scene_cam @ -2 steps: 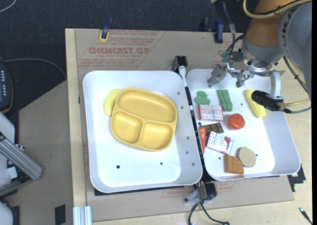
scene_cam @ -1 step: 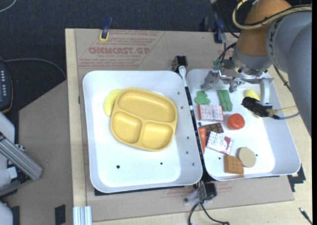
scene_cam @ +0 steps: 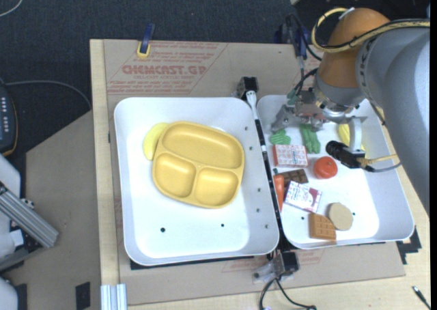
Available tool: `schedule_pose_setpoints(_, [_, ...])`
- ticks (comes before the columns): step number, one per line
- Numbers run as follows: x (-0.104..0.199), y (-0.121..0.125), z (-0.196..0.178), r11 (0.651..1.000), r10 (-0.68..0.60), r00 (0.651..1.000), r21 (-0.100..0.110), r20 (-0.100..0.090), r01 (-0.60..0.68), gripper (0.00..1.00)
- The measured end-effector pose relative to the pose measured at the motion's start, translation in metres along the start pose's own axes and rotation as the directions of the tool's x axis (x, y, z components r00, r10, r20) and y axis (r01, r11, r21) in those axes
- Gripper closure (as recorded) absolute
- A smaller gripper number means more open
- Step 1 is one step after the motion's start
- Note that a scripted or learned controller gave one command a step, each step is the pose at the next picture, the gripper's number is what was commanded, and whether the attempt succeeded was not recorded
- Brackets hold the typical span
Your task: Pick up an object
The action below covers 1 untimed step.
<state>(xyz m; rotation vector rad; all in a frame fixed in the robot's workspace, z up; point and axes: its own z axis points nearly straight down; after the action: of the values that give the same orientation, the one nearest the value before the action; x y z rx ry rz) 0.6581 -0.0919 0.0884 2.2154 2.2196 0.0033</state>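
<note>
Bench layout: two shallow white plastic bins side by side on a tan board; the left bin (scene_cam: 136, 220) fills the centre-left of the frame, the right bin (scene_cam: 382, 223) the centre-right.

Left bin contents: a yellow three-compartment plastic tray (scene_cam: 198, 164), rounded at the corners, lying flat in the upper half; a pale yellow disc-like piece (scene_cam: 151, 139) shows from under its upper-left edge.

Right bin contents, a cluster of small items:
- a green ridged toy vegetable (scene_cam: 311, 139) near the upper wall; a second, flatter green piece (scene_cam: 280, 138) just to its left;
- a small printed card (scene_cam: 291, 156) with a red and white pattern, below the green pieces;
- a red round toy tomato (scene_cam: 326, 167) to the right of the card;
- a dark brown flat block (scene_cam: 295, 177) and an orange strip (scene_cam: 278, 189) along the left wall;
- a white and red printed packet (scene_cam: 301, 196), tilted, below the brown block;
- a brown waffle-like square (scene_cam: 321, 227) and a tan round biscuit-shaped disc (scene_cam: 341, 216) touching it, at the lower end;
- a yellow curved piece (scene_cam: 345, 132) at the right, partly hidden by a black cable part (scene_cam: 345, 153).

Arm position: the grey arm enters from the upper right of the frame, orange band above the wrist; the gripper (scene_cam: 300, 116) hangs over the upper end of the right bin, just above the green pieces; whether its fingers are apart or together cannot be told, and no item is seen between them.
</note>
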Motion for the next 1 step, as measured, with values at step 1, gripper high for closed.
schedule_pose_setpoints(1, [-0.0017,0.0025,-0.0143,1.000,0.000,1.000,-0.009,0.005,0.000,1.00])
